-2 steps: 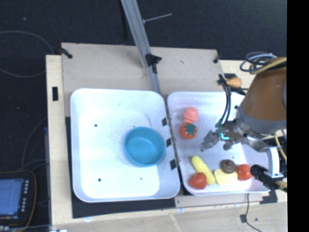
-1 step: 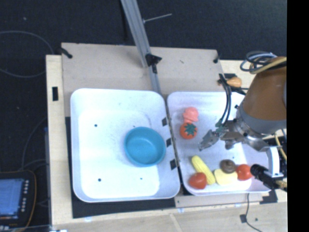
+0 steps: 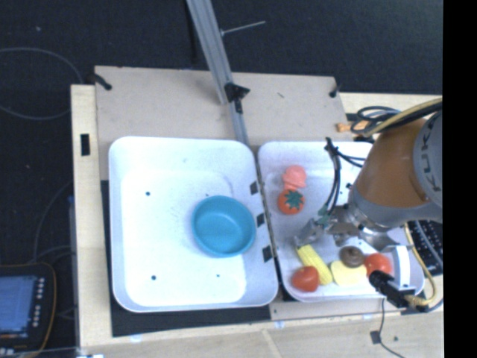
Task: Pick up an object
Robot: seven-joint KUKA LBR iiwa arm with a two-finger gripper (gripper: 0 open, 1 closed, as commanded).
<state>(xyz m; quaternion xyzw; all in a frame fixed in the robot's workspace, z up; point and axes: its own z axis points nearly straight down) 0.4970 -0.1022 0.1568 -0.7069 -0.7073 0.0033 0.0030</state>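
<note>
The right bin [image 3: 272, 162] holds several small toys. At its back lie a pink piece [image 3: 295, 176] and a red strawberry-like fruit with a green top [image 3: 291, 202]. Along the front lie a yellow corn cob [image 3: 314, 262], a red tomato [image 3: 304, 278], a pale yellow piece [image 3: 345, 274], a brown piece [image 3: 350, 256] and a red piece [image 3: 378, 262]. My gripper [image 3: 311, 232] hangs low in the middle of this bin, just above the corn cob and in front of the strawberry. Nothing is visibly held in it.
In the middle of the left bin [image 3: 130, 200] sits a blue bowl [image 3: 223, 226]. A grey metal pole [image 3: 216, 58] slants down from the top to the gap between the bins. Cables and black parts lie at the right bin's right edge.
</note>
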